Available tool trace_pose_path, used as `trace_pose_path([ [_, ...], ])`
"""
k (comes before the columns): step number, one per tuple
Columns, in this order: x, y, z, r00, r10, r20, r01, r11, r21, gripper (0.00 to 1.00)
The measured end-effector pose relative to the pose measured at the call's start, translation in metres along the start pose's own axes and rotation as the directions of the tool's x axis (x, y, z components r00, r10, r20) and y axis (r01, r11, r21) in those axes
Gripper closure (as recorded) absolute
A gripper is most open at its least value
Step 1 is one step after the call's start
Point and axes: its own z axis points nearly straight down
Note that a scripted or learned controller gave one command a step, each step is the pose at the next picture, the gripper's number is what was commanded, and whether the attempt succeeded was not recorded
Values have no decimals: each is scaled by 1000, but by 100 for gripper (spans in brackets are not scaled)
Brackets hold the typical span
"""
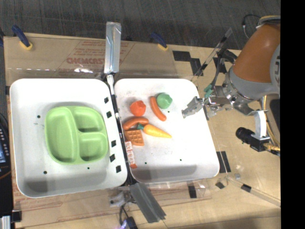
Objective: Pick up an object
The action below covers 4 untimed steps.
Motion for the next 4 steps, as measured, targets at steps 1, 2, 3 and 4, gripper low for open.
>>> trace_pose_path([
  [1,35,41,162,995,-104,6,104,994,-22,0],
  [2,36,42,152,994,-110,4,110,994,-23,100],
  [3,36,42,152,994,-110,4,110,994,-23,0],
  [4,-9,12,173,972,-234,-1,234,972,0,0],
])
